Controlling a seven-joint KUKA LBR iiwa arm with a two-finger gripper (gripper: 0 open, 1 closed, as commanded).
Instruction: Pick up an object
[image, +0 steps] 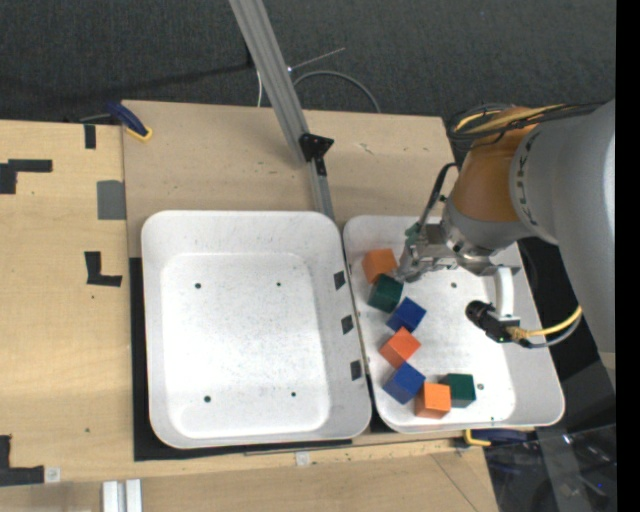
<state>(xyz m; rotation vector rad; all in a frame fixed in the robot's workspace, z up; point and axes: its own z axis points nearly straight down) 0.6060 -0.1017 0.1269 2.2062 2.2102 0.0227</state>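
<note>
From my seat I see the arm (540, 170) reaching in from the right over the right bin (530, 385), its orange band sitting above the wrist. The gripper (412, 262) is low in the upper left part of that bin, right at the top of the cluster of blocks. Its tip sits just beside an orange block (378, 265) and just above a green block (385, 293); it looks to be touching or nearly touching one of them, but I cannot tell which. I also cannot tell how far the fingers are spread or whether anything sits between them, since the wrist hides them from this angle. Below the green block lies a blue block (407, 315), then a second orange block (401, 347), then a second blue block (405, 382). Near the bin's bottom edge a third orange block (434, 398) touches a second green block (460, 389). A black cable end (484, 318) hangs beside the gripper over the bin's middle. The left bin (250, 330) lies alongside, touching the right one.
</note>
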